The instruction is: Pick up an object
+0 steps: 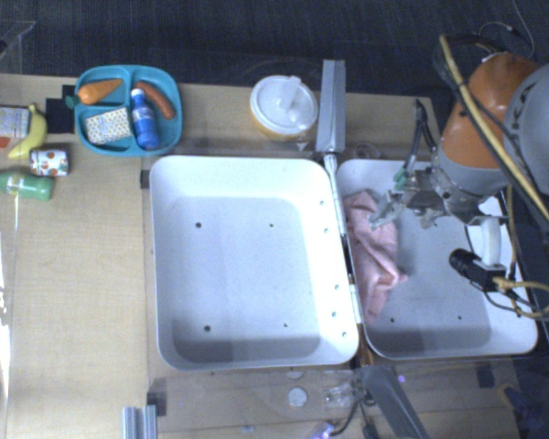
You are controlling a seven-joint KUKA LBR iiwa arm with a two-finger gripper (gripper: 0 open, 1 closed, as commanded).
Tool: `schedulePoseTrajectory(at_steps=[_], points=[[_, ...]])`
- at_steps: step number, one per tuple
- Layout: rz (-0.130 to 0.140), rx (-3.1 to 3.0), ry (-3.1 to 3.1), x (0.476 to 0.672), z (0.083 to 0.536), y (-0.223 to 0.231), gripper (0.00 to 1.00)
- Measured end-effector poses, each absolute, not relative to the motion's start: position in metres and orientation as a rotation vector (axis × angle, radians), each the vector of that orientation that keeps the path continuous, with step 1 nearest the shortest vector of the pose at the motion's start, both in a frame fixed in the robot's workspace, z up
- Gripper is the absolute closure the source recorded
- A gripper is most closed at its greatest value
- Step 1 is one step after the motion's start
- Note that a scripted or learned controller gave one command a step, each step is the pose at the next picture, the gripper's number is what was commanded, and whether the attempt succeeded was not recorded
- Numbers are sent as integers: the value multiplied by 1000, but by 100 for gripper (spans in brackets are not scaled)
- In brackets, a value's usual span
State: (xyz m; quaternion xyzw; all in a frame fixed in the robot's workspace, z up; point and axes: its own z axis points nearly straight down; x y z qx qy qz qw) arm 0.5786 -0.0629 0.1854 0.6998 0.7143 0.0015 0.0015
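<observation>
The pink cloth point(373, 250) lies in the right bin point(439, 332), bunched up against its left wall. It is the thing to pick up. The left bin point(247, 263) sits just beside it.

The gripper point(391, 204) hangs over the far end of the cloth. It comes in from the right on the grey arm point(480, 167). I cannot tell how far apart its fingers are, or if they have any cloth between them, because they are thin and blurry against the cloth.

What could go wrong? The cloth is soft and floppy. The fingers may only pinch a small fold, and it could slip out when the arm lifts. The cloth is also close to the wall, so a finger could bump the wall and miss.
</observation>
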Motion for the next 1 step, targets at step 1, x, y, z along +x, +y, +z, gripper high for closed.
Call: schedulePoseTrajectory(at_steps=[1], points=[[1,2122,2315,571,104,-88,0]])
